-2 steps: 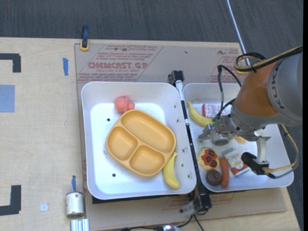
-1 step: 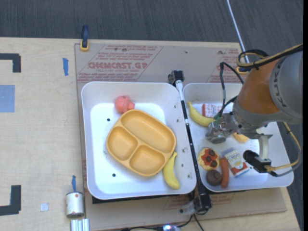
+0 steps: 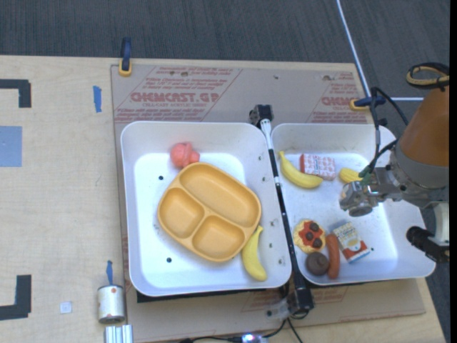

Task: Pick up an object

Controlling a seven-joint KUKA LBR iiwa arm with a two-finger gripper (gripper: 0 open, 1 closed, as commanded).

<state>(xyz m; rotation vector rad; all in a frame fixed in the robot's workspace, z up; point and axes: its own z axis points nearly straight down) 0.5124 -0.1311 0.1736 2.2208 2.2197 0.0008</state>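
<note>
Left bin [image 3: 136, 213]: a yellow divided tray [image 3: 208, 211], a pink ball [image 3: 183, 153] and a banana [image 3: 253, 254]. Right bin [image 3: 414, 263]: another banana [image 3: 298, 173], packets, a pizza toy [image 3: 310, 235] and a sausage [image 3: 333, 254]. The gripper [image 3: 355, 197] hangs above this bin, right of the banana; whether it is open cannot be told.

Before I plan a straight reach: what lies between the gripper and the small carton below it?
Only bare white bin floor lies between the gripper and the small carton, seen in the camera view.
</note>
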